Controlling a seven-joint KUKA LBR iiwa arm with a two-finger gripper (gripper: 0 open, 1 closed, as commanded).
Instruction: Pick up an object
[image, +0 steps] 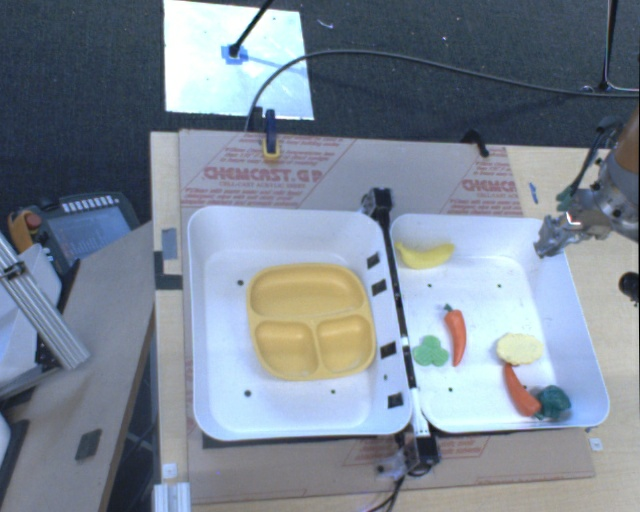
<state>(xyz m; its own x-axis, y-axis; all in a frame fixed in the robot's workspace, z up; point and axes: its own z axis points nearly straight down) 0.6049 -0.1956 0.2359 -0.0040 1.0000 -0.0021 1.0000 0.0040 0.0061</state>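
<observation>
The gripper (553, 240) is hanging over the upper right corner of the right bin (497, 272), at the bin's rim, and nothing is showing between its tips; whether they are spread or closed cannot be told at this size. The grey arm (612, 195) is reaching in from the right edge, just above the bin's far right wall.

Below and to the left of the gripper, a wide stretch of bare white floor is lying open in the middle of the right bin. The objects are sitting around that stretch: a yellow banana (425, 255) is lying near the top left corner, close to the divider; a green piece (431, 351) and an orange carrot (456, 333) are sitting just beside each other near the bin's left wall; a pale yellow piece (520, 349) is resting toward the right, with a second orange carrot (520, 391) and a dark green piece (553, 402) crowding the lower right corner, close to the rim.

The left bin (215, 300) is holding a yellow divided tray (310, 320) in its middle, with bare floor running all round it.

Both bins are resting on a brown board (330, 170), where red lettering is reading "CHEMCAST GP"; a second red print at the upper right is partly hidden and not readable.
</observation>
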